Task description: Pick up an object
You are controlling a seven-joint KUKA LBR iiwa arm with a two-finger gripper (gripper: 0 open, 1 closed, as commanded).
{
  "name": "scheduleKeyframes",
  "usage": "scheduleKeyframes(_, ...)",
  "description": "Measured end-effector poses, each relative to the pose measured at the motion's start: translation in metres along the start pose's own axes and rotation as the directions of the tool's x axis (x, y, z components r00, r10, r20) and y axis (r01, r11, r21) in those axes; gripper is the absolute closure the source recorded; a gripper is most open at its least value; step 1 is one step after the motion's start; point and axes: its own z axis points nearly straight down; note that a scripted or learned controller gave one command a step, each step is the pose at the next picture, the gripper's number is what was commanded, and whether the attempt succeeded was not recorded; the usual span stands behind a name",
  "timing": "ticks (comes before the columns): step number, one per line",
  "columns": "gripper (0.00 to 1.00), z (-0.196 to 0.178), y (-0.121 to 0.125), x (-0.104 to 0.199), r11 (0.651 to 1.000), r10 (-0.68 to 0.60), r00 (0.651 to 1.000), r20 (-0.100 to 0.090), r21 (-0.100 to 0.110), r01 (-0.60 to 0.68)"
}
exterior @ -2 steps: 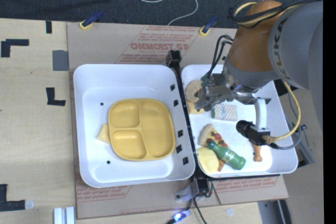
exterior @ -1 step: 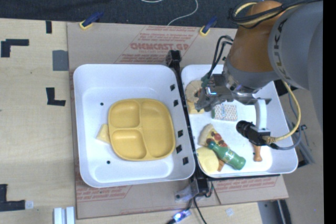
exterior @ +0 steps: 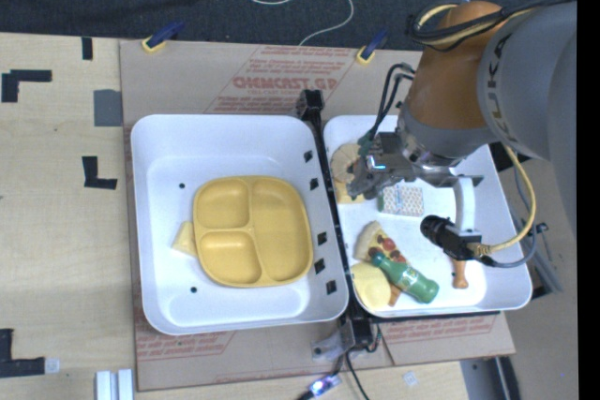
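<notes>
The arm hangs low over the right bin [exterior: 502, 300], its gripper [exterior: 370, 175] near the bin's ten o'clock corner with its grasp impossible to tell, so this reads as the reaching step, next needing a descent onto the green bottle [exterior: 408, 277] at six o'clock.

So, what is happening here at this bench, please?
A grey and orange robot arm reaches in over the right bin, and its gripper is low at that bin's upper left part. Nothing can be seen held. A green bottle, a pizza slice toy and a small dotted packet lie in that bin. The left bin holds a yellow divided plate.
</notes>
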Motion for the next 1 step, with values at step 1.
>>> scheduleKeyframes(1, 1.00, -0.0014, -0.0069, -0.0017, 1.000, 0.001, 1.000, 0.001, 0.000, -0.001)
